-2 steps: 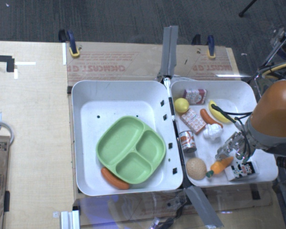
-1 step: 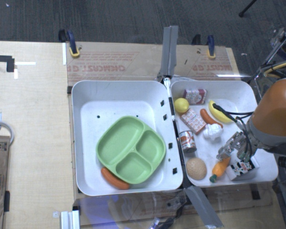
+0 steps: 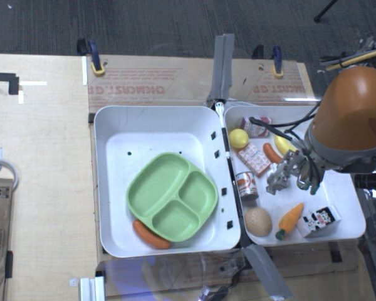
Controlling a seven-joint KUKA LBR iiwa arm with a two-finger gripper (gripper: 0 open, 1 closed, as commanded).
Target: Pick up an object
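My gripper [image 3: 294,185] hangs over the middle of the right bin [image 3: 348,227], under the orange wrist band. Its fingers [image 3: 275,183] stand open with nothing between them, above bare bin floor. Around it lie a yellow lemon [image 3: 239,138], a red-and-white snack packet [image 3: 255,158], a small can [image 3: 245,186], a tan round potato [image 3: 258,221], an orange carrot [image 3: 290,219] and a small black-and-white carton [image 3: 318,221]. A yellow banana piece [image 3: 282,145] and a red sausage [image 3: 272,153] lie just left of the wrist.
The left bin [image 3: 113,168] holds a green divided plate [image 3: 172,196] and an orange sausage [image 3: 151,235] at its lower edge. A red-labelled packet [image 3: 258,126] lies at the back of the right bin. Black cables [image 3: 282,132] loop beside the arm.
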